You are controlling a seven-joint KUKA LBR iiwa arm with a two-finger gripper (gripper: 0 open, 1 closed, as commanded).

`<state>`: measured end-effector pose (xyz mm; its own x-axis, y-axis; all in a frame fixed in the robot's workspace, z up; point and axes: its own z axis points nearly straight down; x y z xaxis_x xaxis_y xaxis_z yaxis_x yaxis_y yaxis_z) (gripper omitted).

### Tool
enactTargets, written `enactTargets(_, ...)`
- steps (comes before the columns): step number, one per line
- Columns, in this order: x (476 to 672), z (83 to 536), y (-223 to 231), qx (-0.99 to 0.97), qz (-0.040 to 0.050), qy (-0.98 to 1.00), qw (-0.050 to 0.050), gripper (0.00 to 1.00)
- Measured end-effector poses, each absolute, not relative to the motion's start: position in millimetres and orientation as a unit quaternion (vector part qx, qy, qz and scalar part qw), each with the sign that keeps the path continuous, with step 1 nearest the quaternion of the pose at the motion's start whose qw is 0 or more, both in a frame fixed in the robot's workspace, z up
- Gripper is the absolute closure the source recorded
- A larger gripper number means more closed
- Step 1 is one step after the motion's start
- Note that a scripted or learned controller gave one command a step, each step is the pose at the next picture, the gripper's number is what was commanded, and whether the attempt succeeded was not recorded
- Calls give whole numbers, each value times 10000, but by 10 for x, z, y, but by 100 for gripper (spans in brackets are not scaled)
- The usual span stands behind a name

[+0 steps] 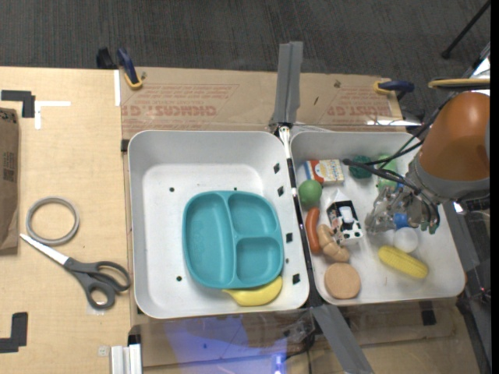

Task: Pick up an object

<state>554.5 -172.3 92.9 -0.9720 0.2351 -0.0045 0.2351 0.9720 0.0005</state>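
The gripper (399, 216) is hanging low inside the right bin (444, 283), probably lowering to take something. Just below it a white ball (406, 241) and a yellow corn cob (403, 262) are lying; a small blue item is showing among its parts.

Dark grey carpeted floor (234, 14) beyond a pale wooden counter (70, 162); brown cardboard sheet (203, 100) lies across it, clamped at its far edge.

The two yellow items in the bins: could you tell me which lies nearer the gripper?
The corn in the right bin, just below the gripper. The banana lies in the left bin, tucked under the teal plate.
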Motion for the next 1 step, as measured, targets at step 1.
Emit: enactTargets(1, 5655, 927, -1643, 1531, 0, 9882, 21, 0)
